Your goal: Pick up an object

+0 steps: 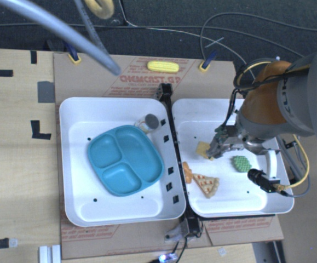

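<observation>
Jaws (215, 149) lowered into the right bin (202, 111), tips just beside a small pale yellow block (203, 149); opening hidden by the wrist, so cannot tell whether anything is held. Near the block: an orange piece (186, 172), a tan waffle-patterned wedge (206, 184), and a green knobbly lump (240, 163) on the far side of the jaws. In the left bin (70, 147): a blue divided plate (125, 159) and a small grey cup (150, 121). On the cardboard sheet (92, 78) behind the bins: a yellow corn cob (162, 67) and red lettering, partly readable as "CHEMCAST".
</observation>
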Controlling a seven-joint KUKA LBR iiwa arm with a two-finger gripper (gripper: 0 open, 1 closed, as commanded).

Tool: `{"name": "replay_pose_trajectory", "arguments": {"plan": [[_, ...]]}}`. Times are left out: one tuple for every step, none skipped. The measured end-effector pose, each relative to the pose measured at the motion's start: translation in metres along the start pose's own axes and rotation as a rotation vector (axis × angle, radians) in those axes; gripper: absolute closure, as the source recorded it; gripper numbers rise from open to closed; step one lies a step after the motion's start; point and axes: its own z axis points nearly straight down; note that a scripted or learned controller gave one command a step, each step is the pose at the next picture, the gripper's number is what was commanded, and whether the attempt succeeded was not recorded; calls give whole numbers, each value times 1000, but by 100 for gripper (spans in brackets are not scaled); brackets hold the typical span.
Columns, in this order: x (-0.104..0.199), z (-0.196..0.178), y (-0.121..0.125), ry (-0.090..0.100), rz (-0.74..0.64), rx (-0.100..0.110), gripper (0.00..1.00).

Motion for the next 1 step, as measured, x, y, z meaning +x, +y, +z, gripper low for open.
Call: {"name": "replay_pose_trajectory", "arguments": {"plan": [[3, -44, 7, -1, 1, -6, 100]]}}
